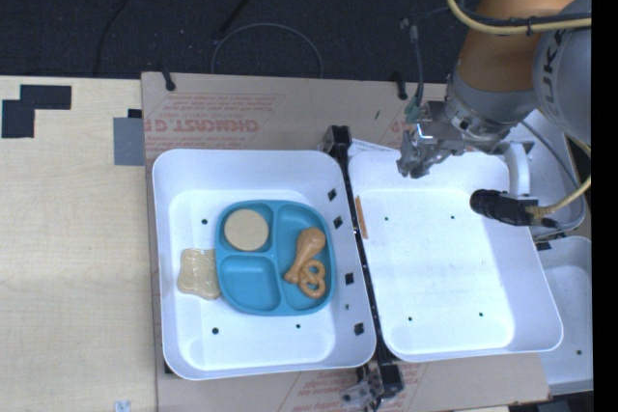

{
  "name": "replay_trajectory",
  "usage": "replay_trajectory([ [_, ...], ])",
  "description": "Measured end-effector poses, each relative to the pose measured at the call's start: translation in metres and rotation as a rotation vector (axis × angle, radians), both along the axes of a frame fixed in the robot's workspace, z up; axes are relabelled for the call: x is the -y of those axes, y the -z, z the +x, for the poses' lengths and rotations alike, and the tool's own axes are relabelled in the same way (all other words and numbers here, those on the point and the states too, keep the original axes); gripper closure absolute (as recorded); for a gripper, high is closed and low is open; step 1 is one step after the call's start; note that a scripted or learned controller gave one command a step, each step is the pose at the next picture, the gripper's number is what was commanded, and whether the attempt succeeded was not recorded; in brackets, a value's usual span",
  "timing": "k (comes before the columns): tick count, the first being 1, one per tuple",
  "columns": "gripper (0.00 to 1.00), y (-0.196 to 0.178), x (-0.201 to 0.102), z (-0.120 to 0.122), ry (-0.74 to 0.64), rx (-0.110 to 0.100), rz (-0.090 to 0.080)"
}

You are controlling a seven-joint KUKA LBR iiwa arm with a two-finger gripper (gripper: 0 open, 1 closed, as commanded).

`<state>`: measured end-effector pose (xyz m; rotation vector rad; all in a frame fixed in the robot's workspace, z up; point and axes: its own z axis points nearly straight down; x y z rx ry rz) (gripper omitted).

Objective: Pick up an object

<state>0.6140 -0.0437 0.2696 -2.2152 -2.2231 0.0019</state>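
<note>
In the left bin (183, 343), a blue divided tray (253, 289) holds a drumstick (307, 251), a pretzel (312, 280) and a round cracker (245, 229), while the gripper (415, 159) hangs over the right bin's (521, 323) far edge, jaw state indiscernible.

We see smooth, glossy white plastic bins (454, 256), a matt blue plastic tray (253, 289) (divided), printed cardboard (241, 111) and a pale wood-look tabletop (68, 236).

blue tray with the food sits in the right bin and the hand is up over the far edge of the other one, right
Not quite. The camera view shows the blue tray in the left bin, not the right. The hand is over the far edge of the right bin.
</note>
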Motion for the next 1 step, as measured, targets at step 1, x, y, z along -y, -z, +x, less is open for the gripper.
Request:
replay_trajectory([
  [1,1.0,0.0164,-0.0444,-0.0013,0.0,-0.002,0.0],
])
